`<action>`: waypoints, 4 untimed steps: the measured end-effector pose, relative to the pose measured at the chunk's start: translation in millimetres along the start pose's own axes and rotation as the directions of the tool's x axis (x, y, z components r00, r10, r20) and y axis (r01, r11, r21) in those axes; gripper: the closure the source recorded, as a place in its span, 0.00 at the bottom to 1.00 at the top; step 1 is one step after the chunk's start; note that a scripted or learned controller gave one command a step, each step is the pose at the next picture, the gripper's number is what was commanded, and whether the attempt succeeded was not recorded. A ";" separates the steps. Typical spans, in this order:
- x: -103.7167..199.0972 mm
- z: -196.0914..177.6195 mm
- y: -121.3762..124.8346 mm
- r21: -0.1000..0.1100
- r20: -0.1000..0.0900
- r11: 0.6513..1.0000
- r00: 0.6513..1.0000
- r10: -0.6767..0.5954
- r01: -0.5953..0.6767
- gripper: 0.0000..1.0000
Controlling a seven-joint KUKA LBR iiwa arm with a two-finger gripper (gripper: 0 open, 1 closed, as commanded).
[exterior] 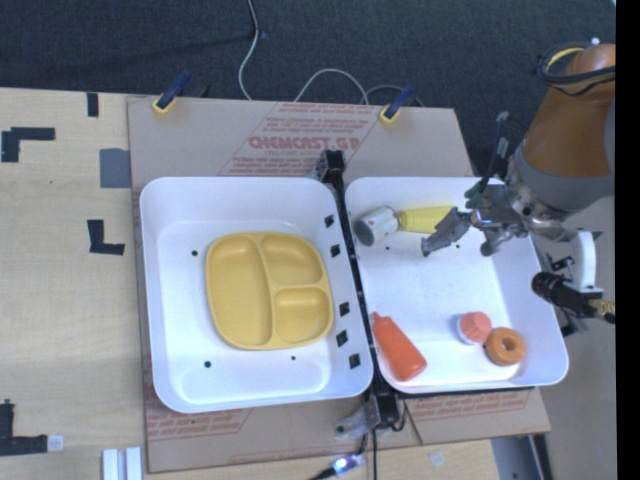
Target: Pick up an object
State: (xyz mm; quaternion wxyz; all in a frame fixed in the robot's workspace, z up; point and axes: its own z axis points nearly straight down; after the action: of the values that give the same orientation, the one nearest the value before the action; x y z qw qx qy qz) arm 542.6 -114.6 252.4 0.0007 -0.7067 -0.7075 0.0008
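Note:
In the right bin [440, 303], near its far edge, lies a yellow tube with a grey cap [400, 220]. An orange bottle-shaped toy [398, 346] rests at the bin's near left, with a pink round toy [473, 326] and a brown doughnut [505, 346] at its near right. My gripper [458, 248] hangs over the far right part of this bin, just right of the yellow tube. It is open, with nothing between its fingers, and one dark finger [443, 234] reaches toward the tube's right end.
The left bin [170, 268] holds a yellow divided plate [268, 288]. A black divider with clips [345, 268] runs between the bins. Both bins sit on a cardboard sheet [290, 143], and a cable loops over its far edge.

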 end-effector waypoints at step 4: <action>1.2 121.1 -5.9 0.002 -0.001 1.000 1.000 -0.001 0.001 1.00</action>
State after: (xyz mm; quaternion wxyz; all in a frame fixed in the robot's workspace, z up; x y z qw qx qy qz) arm 536.5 -113.4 131.3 0.0018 -0.7062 -0.7080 0.0013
